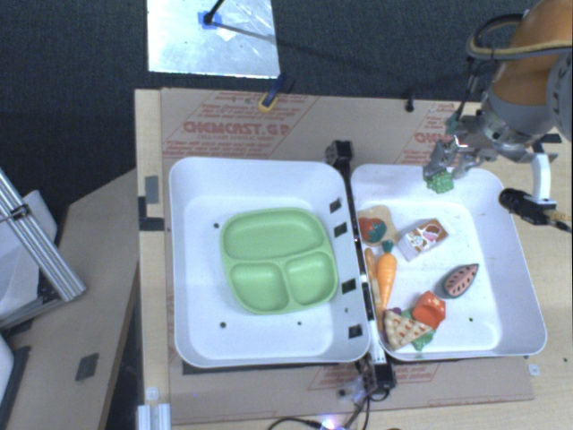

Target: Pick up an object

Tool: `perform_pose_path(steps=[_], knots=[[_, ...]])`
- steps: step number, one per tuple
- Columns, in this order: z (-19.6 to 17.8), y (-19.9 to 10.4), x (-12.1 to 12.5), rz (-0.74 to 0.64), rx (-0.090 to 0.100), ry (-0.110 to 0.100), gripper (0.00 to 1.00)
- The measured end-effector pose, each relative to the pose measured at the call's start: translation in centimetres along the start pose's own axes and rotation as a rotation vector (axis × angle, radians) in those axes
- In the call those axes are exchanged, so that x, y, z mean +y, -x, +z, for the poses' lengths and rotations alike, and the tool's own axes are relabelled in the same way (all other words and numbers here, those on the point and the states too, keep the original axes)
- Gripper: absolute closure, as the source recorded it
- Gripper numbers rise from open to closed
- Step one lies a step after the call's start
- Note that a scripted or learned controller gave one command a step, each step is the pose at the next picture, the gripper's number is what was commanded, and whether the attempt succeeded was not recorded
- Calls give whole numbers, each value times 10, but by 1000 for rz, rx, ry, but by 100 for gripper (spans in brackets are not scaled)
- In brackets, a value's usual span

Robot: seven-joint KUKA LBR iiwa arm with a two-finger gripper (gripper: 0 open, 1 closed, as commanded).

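Right bin (501,240): green toy (440,183) between jaws, long axis unclear.

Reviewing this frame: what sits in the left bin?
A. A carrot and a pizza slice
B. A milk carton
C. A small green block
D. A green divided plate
D: the green divided plate lies in the left bin, while the carrot and the other toys lie in the right bin.
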State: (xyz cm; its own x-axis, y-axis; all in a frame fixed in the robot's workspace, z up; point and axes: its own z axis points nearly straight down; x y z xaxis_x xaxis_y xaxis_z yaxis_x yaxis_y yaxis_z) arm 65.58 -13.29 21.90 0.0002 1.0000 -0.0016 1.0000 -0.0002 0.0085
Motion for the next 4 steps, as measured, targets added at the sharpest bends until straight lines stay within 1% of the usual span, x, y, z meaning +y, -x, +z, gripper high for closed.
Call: perform_pose_path(steps=[1,2,3,4], knots=[[-6,0,1,-3,1,-5,100],[3,-50,-20,-9,3,-9,100],[-9,-95,-51,-8,3,-8,100],[-7,-144,-65,-9,3,-9,100]])
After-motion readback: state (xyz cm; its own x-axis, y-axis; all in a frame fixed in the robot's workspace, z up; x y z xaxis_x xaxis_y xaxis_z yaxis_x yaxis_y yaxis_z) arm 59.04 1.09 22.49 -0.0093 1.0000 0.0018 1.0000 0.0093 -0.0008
